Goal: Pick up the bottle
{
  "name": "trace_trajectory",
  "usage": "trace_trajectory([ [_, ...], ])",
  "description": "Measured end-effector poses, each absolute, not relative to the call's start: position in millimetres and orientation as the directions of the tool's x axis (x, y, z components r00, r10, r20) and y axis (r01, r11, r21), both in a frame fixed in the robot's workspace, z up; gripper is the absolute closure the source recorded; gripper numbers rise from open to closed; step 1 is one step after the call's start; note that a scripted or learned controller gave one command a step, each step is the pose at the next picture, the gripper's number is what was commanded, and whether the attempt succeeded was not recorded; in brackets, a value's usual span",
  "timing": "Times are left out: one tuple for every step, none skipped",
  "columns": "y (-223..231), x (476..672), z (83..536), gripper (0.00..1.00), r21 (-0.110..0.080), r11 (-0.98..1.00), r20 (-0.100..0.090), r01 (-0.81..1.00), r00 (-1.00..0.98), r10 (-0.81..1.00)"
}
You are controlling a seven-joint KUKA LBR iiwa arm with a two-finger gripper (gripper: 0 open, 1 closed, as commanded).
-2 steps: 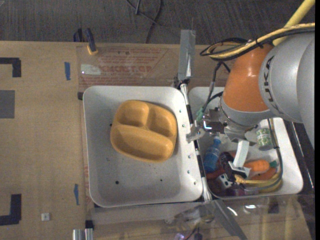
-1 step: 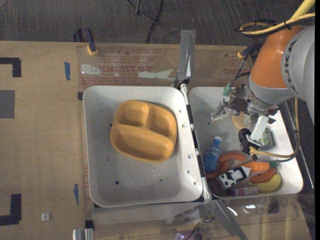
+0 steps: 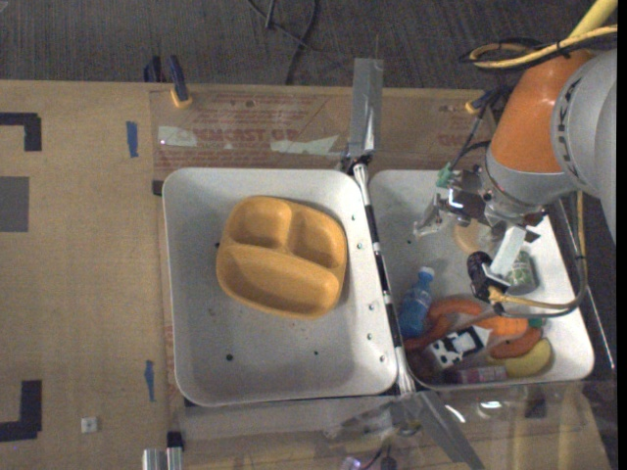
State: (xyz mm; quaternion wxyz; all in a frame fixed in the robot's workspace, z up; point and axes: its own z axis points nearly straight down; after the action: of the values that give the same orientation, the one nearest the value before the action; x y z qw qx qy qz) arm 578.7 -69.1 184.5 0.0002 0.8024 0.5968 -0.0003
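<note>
The bottle [image 3: 415, 305] is small and blue with a pale blue cap. It lies in the right bin [image 3: 392, 204] against its left wall, cap pointing toward the back. My gripper [image 3: 468, 223] hangs over the middle of the same bin, below the arm's orange band [image 3: 529, 135]. It is above and to the right of the bottle, well apart from it, and nothing is visibly held. The wrist hides how the gripper stands.
A yellow divided plate [image 3: 282, 257] lies in the left bin [image 3: 196, 341]. Around the bottle's base are an orange toy [image 3: 468, 312], a black-and-white box [image 3: 457, 347] and a banana [image 3: 530, 358]. A black cable [image 3: 482, 272] hangs under the wrist.
</note>
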Motion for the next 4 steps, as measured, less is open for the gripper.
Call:
trace_trajectory([
  [-93, 562.2, 87, 0.00, 0.004, -0.275, 0.001, 0.961, 0.275, 0.961],
  [-92, 564.0, 98, 1.00, 0.008, -0.275, 0.004, 0.962, 0.275, 0.962],
  [-4, 596.6, 234, 1.00, -0.001, -0.626, -0.001, 0.780, 0.626, 0.780],
  [-4, 596.5, 234, 0.00, -0.002, -0.626, -0.001, 0.780, 0.626, 0.780],
])
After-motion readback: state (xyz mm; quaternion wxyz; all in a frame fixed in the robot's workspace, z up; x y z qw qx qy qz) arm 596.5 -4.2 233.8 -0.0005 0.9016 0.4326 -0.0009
